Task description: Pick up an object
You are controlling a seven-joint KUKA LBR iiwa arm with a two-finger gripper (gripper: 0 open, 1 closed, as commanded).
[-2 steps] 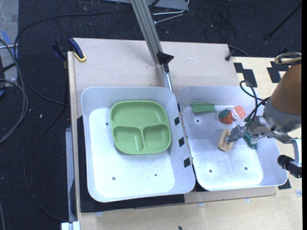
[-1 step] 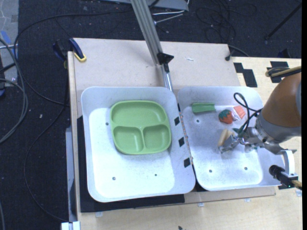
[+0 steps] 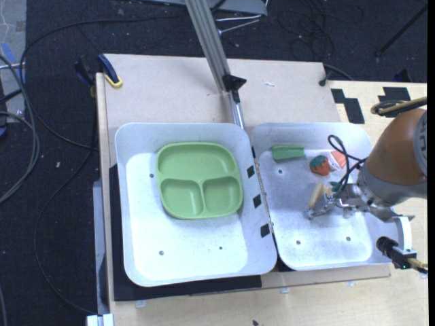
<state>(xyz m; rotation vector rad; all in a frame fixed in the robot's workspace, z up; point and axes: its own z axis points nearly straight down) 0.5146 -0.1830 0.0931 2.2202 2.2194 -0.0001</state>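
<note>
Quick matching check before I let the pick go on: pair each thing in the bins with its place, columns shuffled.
Things:
1. green divided plate
2. green flat piece
3. red and green round toy
4. tan stick

Places:
A. right bin, just left of the gripper
B. left bin, upper part
C. right bin, far side near the divider
D. right bin, far side, beside an orange and white piece

Pairs: 1-B, 2-C, 3-D, 4-A
</note>
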